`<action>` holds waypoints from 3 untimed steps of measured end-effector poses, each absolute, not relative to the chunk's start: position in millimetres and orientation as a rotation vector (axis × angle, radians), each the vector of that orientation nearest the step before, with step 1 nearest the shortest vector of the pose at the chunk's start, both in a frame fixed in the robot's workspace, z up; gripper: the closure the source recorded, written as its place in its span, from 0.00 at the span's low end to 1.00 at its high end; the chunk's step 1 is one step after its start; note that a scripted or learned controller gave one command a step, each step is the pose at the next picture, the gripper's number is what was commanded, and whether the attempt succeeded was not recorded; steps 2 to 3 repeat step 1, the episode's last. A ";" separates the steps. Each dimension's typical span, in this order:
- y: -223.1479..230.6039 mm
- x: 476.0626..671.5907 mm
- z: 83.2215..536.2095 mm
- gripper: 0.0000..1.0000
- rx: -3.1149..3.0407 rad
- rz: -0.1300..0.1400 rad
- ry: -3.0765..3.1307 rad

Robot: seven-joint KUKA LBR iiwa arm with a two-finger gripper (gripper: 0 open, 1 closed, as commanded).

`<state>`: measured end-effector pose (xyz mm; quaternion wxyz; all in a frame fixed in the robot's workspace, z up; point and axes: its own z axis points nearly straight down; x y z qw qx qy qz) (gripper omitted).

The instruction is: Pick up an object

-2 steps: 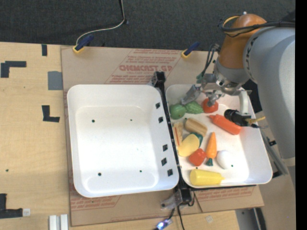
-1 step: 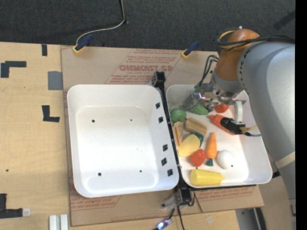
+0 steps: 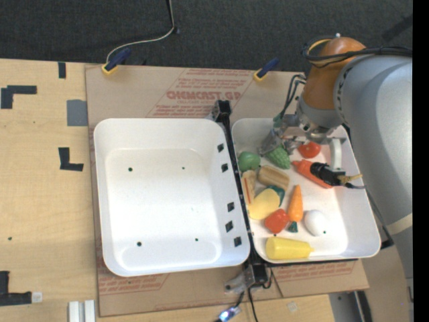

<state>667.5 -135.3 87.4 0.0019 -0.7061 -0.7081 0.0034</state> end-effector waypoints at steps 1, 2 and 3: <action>-39.0 646.5 186.7 1.00 -2.209 -0.005 -2.231; -39.0 646.5 186.7 1.00 -2.209 -0.005 -2.231; -39.0 646.5 186.7 1.00 -2.209 -0.005 -2.231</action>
